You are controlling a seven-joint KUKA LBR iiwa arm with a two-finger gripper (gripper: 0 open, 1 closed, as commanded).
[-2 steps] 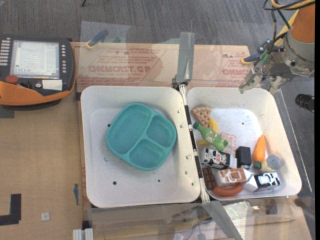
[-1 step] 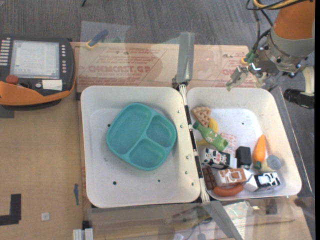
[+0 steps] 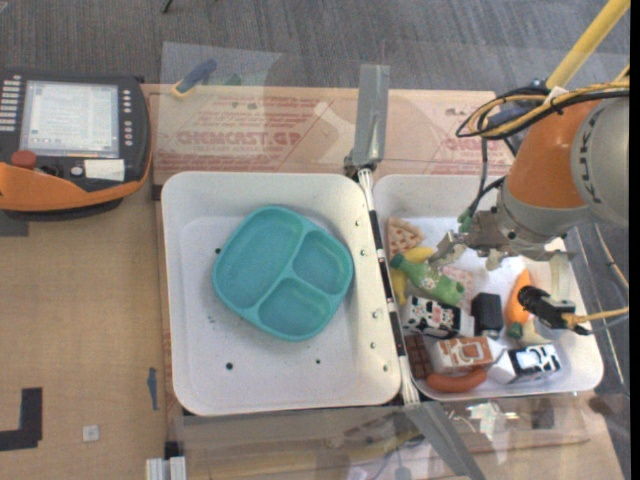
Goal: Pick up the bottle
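The gripper (image 3: 452,250) hovers just above the green bottle (image 3: 432,280); whether it is open, I cannot tell. Crowding toys could block a clean grasp

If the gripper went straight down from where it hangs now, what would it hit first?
Most likely the green bottle lying just below and left of the gripper in the right bin; height above it is unclear from this slanted view.

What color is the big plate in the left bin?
The plate is turquoise, a blue-green, seen clearly in the camera view.
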